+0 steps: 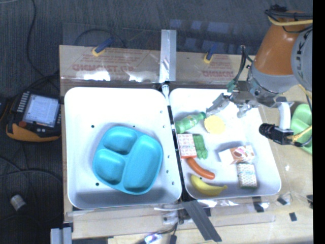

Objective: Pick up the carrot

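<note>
The carrot [199, 169], orange-red and slim, lies slantwise in the lower left part of the right bin [264, 136]. It sits just above a banana [207, 186] and below a green vegetable [200, 146]. My gripper [231, 107] hovers over the upper part of the same bin, well up and to the right of the carrot. Its two fingers [217, 104] are spread apart, open, with nothing between them.
A green bottle [189, 122] and a yellow round piece [214, 124] lie near the gripper. A patterned small box [186, 145] stands by the bin divider. Two more packets [238, 154] [247, 175] rest at the lower right. A blue divided plate [128, 159] sits in the left bin.
</note>
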`<state>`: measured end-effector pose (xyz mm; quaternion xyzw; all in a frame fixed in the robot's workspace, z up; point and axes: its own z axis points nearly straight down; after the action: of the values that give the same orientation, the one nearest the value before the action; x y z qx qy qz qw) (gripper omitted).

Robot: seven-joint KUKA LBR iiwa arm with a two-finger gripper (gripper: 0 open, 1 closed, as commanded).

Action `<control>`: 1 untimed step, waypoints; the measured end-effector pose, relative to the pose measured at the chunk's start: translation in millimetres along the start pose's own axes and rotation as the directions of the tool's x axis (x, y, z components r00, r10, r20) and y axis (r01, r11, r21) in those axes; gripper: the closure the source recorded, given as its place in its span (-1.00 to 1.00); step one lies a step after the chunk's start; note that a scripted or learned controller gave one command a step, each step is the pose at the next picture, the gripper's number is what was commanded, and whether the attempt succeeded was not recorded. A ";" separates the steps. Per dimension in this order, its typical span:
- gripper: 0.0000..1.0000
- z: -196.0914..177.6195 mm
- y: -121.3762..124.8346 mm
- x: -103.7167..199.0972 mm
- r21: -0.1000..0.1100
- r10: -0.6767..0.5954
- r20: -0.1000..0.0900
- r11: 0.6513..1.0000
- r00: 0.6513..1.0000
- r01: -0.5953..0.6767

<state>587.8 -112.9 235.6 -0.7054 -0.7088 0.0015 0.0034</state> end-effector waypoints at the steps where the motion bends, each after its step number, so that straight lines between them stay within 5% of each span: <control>1: -1.00 65.5 20.0 -23.7 0.000 -0.175 0.003 0.985 0.985 0.175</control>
<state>607.4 -136.3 169.9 -0.6403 -0.7681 0.0022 0.0026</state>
